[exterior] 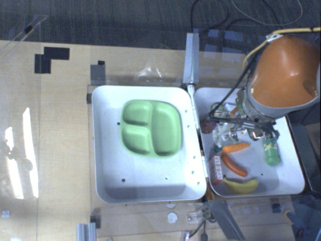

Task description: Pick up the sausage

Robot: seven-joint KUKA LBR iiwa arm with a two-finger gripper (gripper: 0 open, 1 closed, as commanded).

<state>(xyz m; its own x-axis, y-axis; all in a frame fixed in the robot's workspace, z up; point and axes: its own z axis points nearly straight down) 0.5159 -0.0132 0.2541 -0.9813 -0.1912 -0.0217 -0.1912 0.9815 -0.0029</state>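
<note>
No label or writing was legible in your view. Your arm reached in from the right, its orange band looming over the right bin, wrist pointed down at the bin's upper middle. Your gripper hung among cables there; whether it was open or closed could not be told. The sausage, reddish, lay below the gripper, apart from it, slanted between an orange carrot above and a yellow banana below. A green bottle stood to the right. A dark packet lay along the bin's left wall. Your left bin held a green divided tray.
</note>
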